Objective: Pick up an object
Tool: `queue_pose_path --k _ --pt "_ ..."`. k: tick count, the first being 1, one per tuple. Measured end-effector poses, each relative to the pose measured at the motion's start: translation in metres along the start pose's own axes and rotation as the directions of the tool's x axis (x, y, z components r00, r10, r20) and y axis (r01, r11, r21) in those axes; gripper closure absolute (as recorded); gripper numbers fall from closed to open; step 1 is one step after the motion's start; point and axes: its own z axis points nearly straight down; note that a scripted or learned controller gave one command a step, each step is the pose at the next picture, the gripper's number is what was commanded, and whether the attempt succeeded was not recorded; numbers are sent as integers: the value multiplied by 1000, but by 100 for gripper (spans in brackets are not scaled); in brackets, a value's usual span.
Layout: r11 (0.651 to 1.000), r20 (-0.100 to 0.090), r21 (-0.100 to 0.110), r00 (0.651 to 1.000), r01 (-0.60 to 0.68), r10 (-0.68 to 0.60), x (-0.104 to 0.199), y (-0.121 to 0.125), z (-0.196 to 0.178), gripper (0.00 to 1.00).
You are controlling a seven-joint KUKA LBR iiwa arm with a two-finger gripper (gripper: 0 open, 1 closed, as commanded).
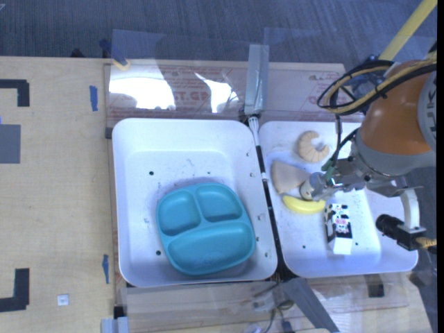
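The gripper [318,184] is lowered into the right bin [368,255], between the tan wedge [284,175] and the banana [302,204]; how far it is opened cannot be told. A blue divided tray [205,229] is held in the left bin [132,186]. A croissant [313,146] and what may be a small cow-printed carton [339,227] are seen nearby, with bare floor along the bin's near edge.

Bright, glare on clear panel [173,89], perhaps soft

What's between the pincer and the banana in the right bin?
Nothing visible. The pincer hangs right at the banana's upper edge, beside the tan wedge. The croissant and the black-and-white carton lie off to either side.
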Motion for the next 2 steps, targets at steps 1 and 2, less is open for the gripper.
queue_pose_path --k 1,2 --pt "1000 1 7 1000 -5 5 -3 -2 3 0" --pt "986 3 5 986 -169 168 -49 5 90 0"
